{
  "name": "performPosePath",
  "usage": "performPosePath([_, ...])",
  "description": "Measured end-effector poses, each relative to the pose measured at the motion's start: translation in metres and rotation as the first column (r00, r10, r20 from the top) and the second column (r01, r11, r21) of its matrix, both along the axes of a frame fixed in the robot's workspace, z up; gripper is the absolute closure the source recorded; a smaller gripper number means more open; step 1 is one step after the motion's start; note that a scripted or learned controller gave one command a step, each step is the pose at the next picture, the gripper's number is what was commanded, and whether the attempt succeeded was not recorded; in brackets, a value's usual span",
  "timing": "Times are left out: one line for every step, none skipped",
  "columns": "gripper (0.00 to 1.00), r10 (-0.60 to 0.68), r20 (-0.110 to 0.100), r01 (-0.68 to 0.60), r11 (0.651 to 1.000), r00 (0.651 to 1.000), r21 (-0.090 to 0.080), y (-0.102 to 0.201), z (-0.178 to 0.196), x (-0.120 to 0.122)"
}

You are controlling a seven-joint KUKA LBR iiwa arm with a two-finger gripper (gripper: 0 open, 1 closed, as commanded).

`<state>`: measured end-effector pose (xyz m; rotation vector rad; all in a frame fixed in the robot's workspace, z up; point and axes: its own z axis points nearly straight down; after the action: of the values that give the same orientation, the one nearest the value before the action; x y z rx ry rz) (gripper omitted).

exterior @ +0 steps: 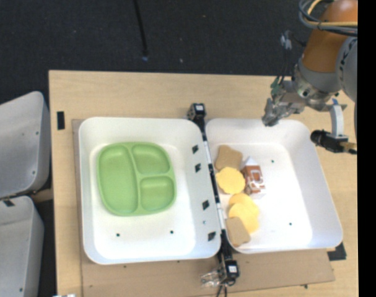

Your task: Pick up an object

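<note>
My gripper [272, 117] hangs over the far rim of the right bin [305, 166], well away from the objects in it. Along that bin's left side lie a tan piece [228, 157], a yellow round disc [230, 180], a small brown and white packet [254, 179], a yellow piece [245, 212] and another tan piece [238, 232]. Nothing can be seen between the fingers.
The left bin [144, 240] holds a green divided plate [137, 177]. A ridge with black clips [207, 178] separates the two bins. The right half of the right bin is bare white floor. Grey seats [14, 147] stand beyond the bench's left edge.
</note>
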<state>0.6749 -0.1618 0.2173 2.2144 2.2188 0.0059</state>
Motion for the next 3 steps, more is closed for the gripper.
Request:
performPosePath([1.00,0.000,0.000,0.000,1.000,1.000,0.000,-0.002,0.050,0.001])
performPosePath([1.00,0.003,-0.006,-0.003,1.000,1.000,0.002,0.050,0.057,-0.019])
performPosePath([1.00,0.003,-0.008,-0.003,1.000,1.000,0.002,0.092,0.043,-0.036])
